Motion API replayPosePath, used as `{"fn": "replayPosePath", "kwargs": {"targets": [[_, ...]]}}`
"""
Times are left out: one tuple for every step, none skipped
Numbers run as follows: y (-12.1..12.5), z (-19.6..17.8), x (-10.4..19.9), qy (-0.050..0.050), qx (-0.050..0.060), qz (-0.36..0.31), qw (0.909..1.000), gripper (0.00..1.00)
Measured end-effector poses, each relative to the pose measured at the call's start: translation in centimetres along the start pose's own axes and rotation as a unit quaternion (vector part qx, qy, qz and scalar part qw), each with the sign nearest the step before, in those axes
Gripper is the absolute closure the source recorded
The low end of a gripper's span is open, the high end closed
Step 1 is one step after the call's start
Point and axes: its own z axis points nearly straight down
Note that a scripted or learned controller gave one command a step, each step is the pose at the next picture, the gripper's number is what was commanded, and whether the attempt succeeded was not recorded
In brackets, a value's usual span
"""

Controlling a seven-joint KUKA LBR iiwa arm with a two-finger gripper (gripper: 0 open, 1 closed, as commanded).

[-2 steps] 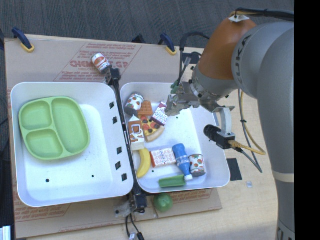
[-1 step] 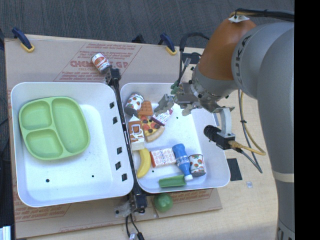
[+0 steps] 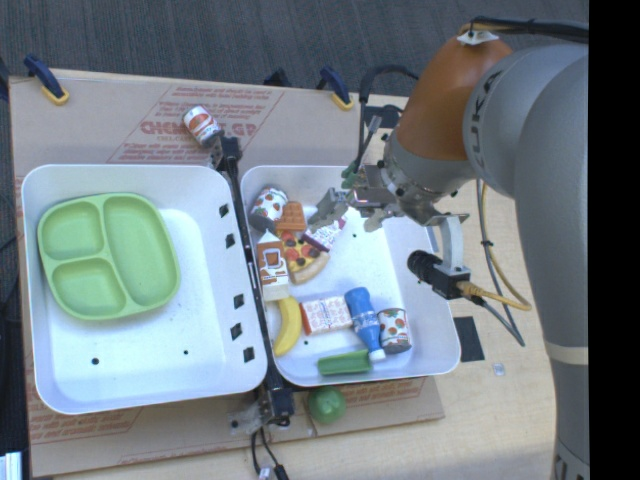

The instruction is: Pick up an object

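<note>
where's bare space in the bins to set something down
Left bin: bare floor right of and below the green plate. Right bin: a small bare patch between the gripper and the blue bottle. Its left side and front are crowded with toys.

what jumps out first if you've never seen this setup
The big grey arm with its orange band reaches in from the right over the right bin, which is crowded with toy food. In the left bin lies a lime green divided plate.
</note>
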Motion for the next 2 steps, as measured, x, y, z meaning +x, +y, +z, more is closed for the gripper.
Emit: {"fn": "replayPosePath", "kwargs": {"targets": [[1.9, -8.1, 10.5, 0.0, -0.002, -0.001, 1.0, 0.0], [8.3, -9.7, 8.6, 0.0, -0.001, 0.0, 1.0, 0.0]]}}
